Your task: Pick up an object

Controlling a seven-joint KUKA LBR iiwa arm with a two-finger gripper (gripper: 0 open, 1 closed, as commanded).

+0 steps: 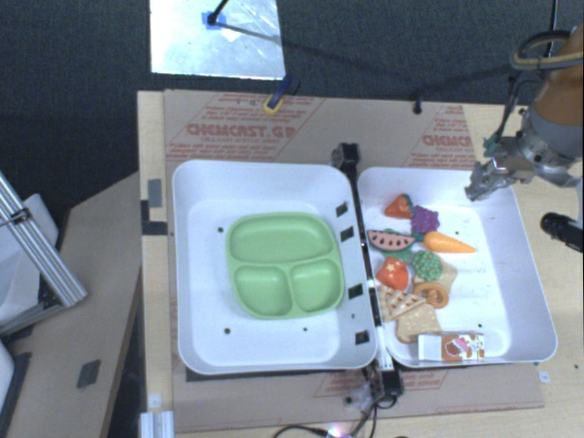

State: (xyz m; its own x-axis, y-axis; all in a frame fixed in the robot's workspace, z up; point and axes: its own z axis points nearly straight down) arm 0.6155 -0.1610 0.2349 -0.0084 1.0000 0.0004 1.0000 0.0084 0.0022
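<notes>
The left white bin [196,199] of smooth plastic holds a green tray [283,265] with three compartments. In the right bin [525,272] lie small toy foods: an orange carrot [448,243], purple grapes [424,218], a watermelon slice [386,240]. The gripper [481,183] hangs above this bin's far corner, grasping nothing; if it is released or clenched, I cannot tell.

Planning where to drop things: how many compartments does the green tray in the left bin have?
3. The green tray has one wide compartment across its far side, and two smaller ones on the near side: near-left and near-right. None look hidden.
</notes>
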